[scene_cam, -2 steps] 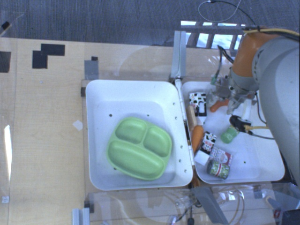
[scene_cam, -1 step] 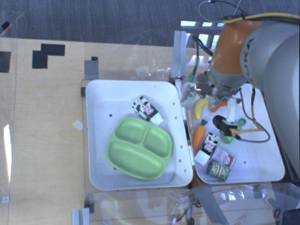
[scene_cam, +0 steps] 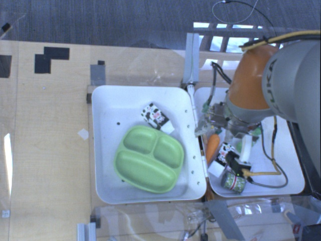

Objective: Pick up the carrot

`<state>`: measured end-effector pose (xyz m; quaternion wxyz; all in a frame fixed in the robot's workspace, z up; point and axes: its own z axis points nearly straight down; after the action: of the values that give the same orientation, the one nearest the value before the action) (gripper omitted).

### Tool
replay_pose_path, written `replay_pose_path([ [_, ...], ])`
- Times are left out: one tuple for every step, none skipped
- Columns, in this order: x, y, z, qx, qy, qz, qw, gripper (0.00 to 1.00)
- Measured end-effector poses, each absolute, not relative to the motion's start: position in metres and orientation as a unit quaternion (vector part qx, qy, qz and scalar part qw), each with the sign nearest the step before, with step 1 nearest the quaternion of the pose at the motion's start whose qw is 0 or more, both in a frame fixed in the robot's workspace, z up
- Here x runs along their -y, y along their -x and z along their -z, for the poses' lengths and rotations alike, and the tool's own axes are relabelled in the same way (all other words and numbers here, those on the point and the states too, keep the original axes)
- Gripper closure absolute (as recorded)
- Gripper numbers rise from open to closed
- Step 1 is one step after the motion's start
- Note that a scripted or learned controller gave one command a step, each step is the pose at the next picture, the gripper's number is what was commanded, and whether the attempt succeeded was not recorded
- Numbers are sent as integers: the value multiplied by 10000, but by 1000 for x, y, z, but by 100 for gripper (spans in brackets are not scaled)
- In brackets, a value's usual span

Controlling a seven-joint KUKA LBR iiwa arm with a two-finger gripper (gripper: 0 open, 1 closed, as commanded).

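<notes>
My gripper (scene_cam: pixel 219 127) hangs low over the right bin (scene_cam: pixel 293 157), near its left wall, with the orange band of my arm (scene_cam: pixel 253 82) directly above it and much of the wrist hiding what lies beneath. Whether it is spread or closed I cannot tell from this angle, and nothing can be seen gripped in it.

The carrot (scene_cam: pixel 212 149) lies just below the gripper, close against the left wall of the right bin, its length running roughly up and down the view and its upper end tucked under my wrist hardware. Whether the tool touches it or merely stands above it, the camera does not settle. A small cow-patterned carton (scene_cam: pixel 225 152) sits right beside the carrot, and a dark round can (scene_cam: pixel 232 182) rests a little lower in the same bin.

In the left bin (scene_cam: pixel 103 134) a green divided plate (scene_cam: pixel 149 157) takes up the middle, with a second cow-patterned carton (scene_cam: pixel 154 116) near its upper edge.

By my reading, the approach is made but the pick is not: the carrot appears to rest on the bin floor. What remains is a firm close on it and a clean lift clear of its crowded neighbours.
</notes>
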<state>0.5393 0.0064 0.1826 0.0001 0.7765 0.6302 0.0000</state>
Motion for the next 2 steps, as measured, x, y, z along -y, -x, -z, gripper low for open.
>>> replay_pose_path([
  [25, -539, -183, -6481, -7616, -1, 1, 0],
  [30, -573, -182, -6442, -7648, -2, 5, 0],
])
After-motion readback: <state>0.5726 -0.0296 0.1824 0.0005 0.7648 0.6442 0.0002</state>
